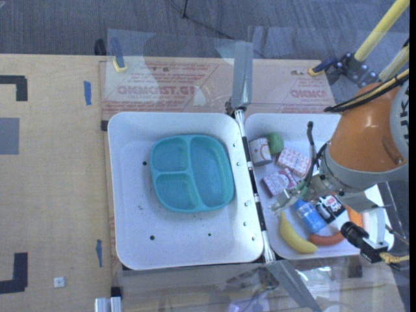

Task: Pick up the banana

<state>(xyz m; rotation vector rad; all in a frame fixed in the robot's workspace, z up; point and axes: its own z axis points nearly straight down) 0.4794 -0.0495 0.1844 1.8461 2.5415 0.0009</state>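
The yellow banana [294,234] lies in the right bin [255,123], near its front left corner, curving from upper left to lower right. My gripper [290,197] hangs over the middle of that bin, just behind and above the banana, below the orange-banded wrist [364,135]. Nothing visibly sits in the gripper. The banana rests on the bin floor, apart from the gripper.
Around the banana lie a blue bottle [309,216], a red-orange item [327,239], two pink packets [294,161], a small can [261,150] and a green object [275,142]. In the left bin [123,194] sits a teal divided plate [192,173].
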